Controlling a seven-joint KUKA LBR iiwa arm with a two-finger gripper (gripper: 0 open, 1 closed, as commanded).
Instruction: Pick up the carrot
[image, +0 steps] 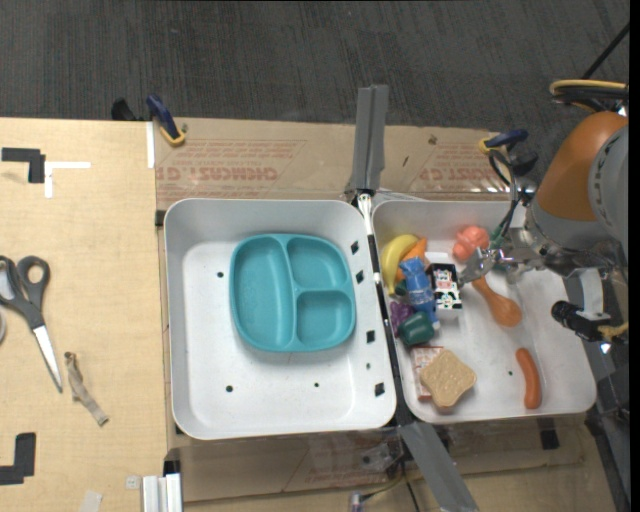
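Carrot (531, 378) lies lower right of frame, alone. Gripper (487, 262) sits upper right; open or closed, cannot tell. Come straight down, grab middle.

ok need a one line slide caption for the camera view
Arm's gripper low in the right bin among toy food, left bin holding a teal divided plate.

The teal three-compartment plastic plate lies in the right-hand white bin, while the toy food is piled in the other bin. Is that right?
Not quite. The camera view shows the teal three-compartment plastic plate in the left-hand white bin. The toy food, such as the slice of toy bread and the yellow toy banana, is piled in the other, right-hand white bin.
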